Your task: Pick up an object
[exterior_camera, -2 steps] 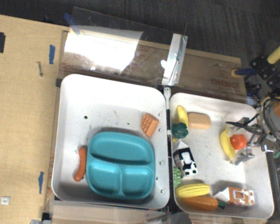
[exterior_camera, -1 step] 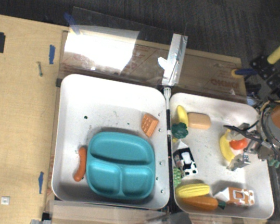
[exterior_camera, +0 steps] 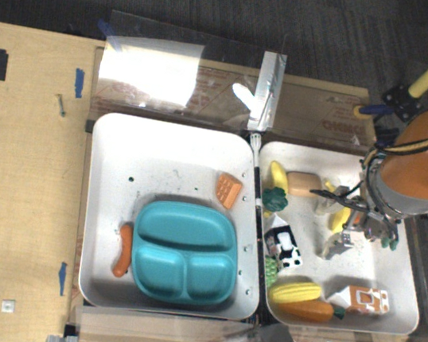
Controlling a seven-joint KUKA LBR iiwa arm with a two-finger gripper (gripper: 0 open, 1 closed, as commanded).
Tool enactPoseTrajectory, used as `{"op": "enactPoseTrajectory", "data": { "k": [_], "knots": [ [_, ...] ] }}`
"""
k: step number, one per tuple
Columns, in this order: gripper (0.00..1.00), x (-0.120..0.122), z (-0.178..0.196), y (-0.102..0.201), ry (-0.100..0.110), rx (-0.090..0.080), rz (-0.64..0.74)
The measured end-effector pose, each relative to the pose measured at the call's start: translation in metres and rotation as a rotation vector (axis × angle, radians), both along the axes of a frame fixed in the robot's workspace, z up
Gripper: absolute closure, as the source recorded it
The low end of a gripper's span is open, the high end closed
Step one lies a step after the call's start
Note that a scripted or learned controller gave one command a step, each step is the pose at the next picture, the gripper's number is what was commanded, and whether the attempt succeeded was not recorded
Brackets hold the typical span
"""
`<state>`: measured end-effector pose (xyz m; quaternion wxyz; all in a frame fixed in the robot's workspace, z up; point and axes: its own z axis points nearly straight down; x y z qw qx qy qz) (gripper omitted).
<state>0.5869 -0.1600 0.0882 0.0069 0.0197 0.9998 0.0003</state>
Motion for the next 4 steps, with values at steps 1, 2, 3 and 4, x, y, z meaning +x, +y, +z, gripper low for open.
{"op": "enactPoseTrajectory", "data": {
  "k": [1, 2, 3, 4],
  "knots": [
    [1.0, 0.003, 0.014, -0.001, -0.012, -0.004, 0.0],
    [1.0, 0.029, 0.131, -0.063, -0.003, -0.007, 0.071],
    [0.0, 0.027, 0.125, -0.06, 0.008, -0.001, 0.074],
    [0.0, 0.0, 0.009, -0.063, 0.003, -0.004, 0.084]
  ]
}}
